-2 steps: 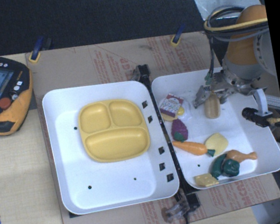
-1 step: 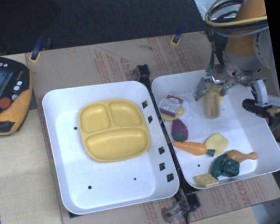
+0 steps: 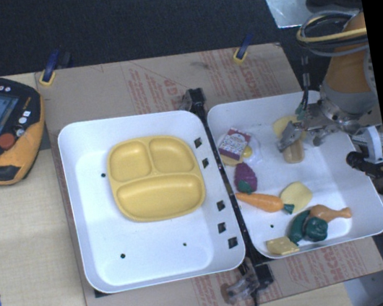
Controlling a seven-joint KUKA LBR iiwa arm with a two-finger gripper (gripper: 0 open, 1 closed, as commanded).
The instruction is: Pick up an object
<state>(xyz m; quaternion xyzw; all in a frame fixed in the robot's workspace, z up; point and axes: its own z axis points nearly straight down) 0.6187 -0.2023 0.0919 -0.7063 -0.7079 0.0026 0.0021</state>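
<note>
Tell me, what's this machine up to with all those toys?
A robot arm reaches in from the right over the right bin, its gripper down near a small tan piece at the back. It's meant to pick something up; I can't tell if it has hold of anything. Toy food lies around: a carrot, a purple piece, a drumstick. The left bin holds a yellow tray.
</note>
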